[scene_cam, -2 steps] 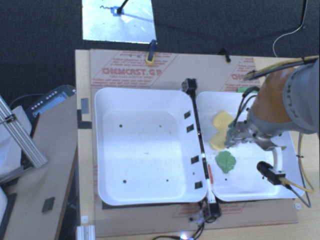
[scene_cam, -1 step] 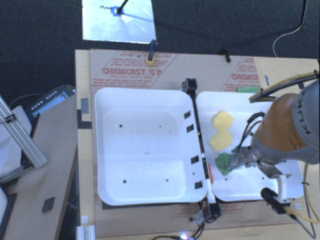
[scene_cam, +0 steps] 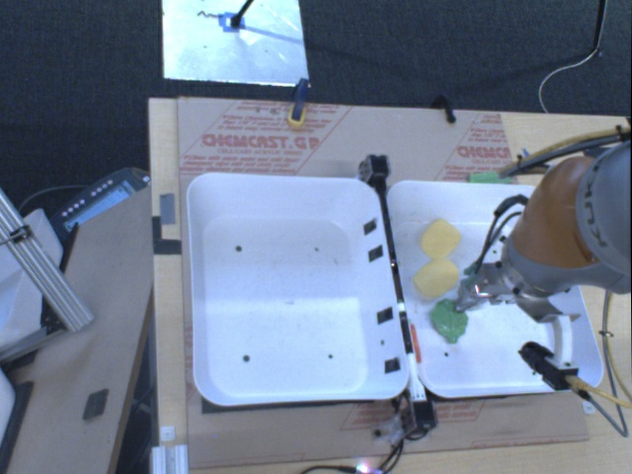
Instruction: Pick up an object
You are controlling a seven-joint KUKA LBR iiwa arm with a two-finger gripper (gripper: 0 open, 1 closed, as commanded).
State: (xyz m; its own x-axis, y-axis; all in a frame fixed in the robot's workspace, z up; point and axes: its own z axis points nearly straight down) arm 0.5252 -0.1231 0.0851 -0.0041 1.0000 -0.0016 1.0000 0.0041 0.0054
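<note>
Three small objects lie in the right bin (scene_cam: 464, 373): a yellow piece (scene_cam: 440, 237) toward the back, a second yellow piece (scene_cam: 434, 277) just in front of it, and a green object (scene_cam: 449, 320) nearer the front. My gripper (scene_cam: 472, 295) reaches in from the right and hangs low over the bin, right beside the green object's upper right edge and the front yellow piece. The wrist hides the fingertips. Nothing can be seen held.
The left bin (scene_cam: 286, 294) stands beside the right one, with a black clipped divider (scene_cam: 388, 265) between them. Both rest on a cardboard sheet (scene_cam: 267, 141). The arm's orange band (scene_cam: 558, 215) covers the right bin's right side. A grey device (scene_cam: 99, 200) sits at the left.
</note>
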